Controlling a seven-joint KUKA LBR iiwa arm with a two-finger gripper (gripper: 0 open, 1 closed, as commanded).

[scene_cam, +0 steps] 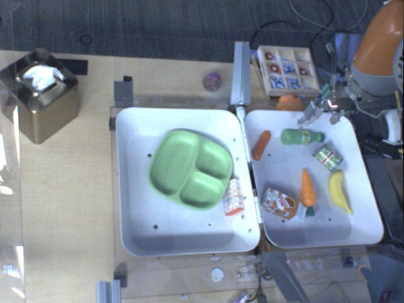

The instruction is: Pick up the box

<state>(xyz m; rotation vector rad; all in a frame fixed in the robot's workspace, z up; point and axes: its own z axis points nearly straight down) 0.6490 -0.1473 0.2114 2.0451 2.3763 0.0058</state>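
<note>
While both white bins sit side by side: left bin w/ smooth green divided tray, small carton box by its right wall; right bin: brown pouch, banana, carrot. Gripper over far rim.

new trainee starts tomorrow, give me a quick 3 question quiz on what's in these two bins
1. True or false: the green divided plate lies in the left bin.
2. Multiple choice: which thing lies nearest the gripper? A) the banana B) the green bottle C) the small red and white box
3. Fill in: in the right bin, the larger carrot lies between the brown snack box and the ____.

Key
1. True.
2. B. The bottle lies just below the gripper at the bin's top edge.
3. Banana.
</note>
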